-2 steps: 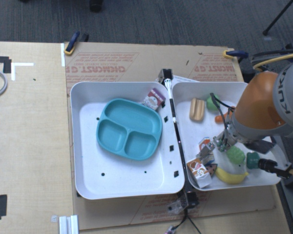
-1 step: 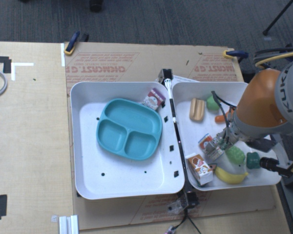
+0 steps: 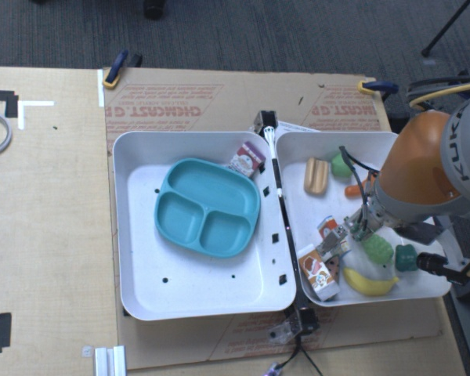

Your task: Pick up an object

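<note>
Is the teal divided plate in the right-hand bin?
No. The teal divided plate lies in the left bin; the banana and bread roll are in the right bin.

One camera, high over the bench, looking down at a slant.

It stands well back: both white bins (image 3: 196,304) sit whole near the frame's middle, the cardboard sheet (image 3: 180,104) beyond them, dark carpet (image 3: 258,18) past that along the top. The arm (image 3: 423,163) enters right of the bins.
</note>
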`<action>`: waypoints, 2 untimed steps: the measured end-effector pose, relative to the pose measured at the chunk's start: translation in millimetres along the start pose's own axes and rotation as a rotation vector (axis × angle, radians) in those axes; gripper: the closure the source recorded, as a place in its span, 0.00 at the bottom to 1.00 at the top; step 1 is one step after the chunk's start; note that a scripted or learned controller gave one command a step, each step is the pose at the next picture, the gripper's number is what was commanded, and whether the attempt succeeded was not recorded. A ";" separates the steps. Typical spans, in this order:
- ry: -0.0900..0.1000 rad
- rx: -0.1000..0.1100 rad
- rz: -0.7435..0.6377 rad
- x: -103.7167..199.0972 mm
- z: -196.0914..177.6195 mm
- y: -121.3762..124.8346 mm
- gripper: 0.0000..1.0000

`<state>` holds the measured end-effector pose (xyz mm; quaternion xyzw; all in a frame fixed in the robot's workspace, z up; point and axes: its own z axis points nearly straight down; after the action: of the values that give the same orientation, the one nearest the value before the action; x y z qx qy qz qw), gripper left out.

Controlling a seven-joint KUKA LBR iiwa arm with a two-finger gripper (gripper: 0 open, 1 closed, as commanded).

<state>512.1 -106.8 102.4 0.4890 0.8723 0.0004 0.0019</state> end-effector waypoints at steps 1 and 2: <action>-0.002 -0.002 0.001 -0.7 -9.7 0.7 1.00; -0.001 -0.002 0.001 -0.7 -9.7 0.7 0.00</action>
<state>513.1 -107.0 112.1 0.4896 0.8720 0.0007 0.0029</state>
